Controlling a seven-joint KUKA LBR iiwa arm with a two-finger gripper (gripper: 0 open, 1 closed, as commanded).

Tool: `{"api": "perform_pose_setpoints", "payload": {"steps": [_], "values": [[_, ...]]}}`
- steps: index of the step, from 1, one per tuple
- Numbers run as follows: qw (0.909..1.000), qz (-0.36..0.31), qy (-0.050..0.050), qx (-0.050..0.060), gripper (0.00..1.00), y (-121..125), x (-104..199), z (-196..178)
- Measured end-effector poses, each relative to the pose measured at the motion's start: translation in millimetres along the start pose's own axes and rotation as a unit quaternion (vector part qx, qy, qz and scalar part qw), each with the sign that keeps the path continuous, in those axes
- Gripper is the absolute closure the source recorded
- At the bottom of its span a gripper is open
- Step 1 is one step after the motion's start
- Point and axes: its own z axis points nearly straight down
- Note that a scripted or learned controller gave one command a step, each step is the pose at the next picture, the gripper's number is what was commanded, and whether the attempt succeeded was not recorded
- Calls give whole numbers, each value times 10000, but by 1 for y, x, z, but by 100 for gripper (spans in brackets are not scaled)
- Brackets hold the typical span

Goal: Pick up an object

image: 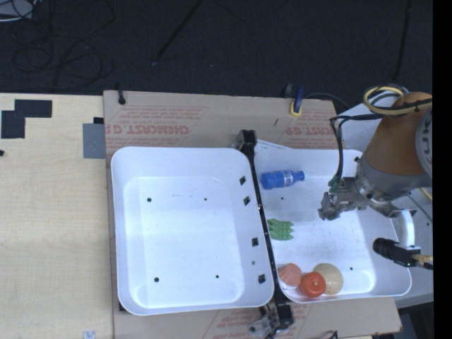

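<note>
While no object has yet been lifted, several small things lie in the right bin, and any of them could serve the task. Taking that bin as the landmark: a blue bottle lies on its side near the bin's far left corner. A small green piece, perhaps a toy vegetable, rests against the bin's left wall about halfway along. In the near left corner three round things cluster together, touching: a pinkish one, a red one like a tomato, and a pale tan one.

The gripper hangs over the bin's right half, above bare white floor, well apart from every object. It is dark and small in the view, and I cannot tell how its jaws stand. Nothing is seen between them. The arm, orange above the wrist, reaches in from the bin's right side.

Judging by this, the step in hand is the approach: no target is yet under the tool. The next move likely calls for travelling toward one object, lining up over it, and descending. The bottle, lying alone, looks easier than the crowded cluster.

Beside the right bin, across a black divider, sits the left bin. Both rest on cardboard.
</note>
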Motion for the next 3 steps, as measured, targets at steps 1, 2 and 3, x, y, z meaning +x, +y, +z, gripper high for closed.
{"api": "perform_pose_setpoints", "payload": {"steps": [1,2,3], "values": [[10000,-31,-13,-57,100,39,100,-31],[10000,-29,-7,-41,100,47,201,-37],[10000,-13,-12,-66,100,42,264,-104]]}}
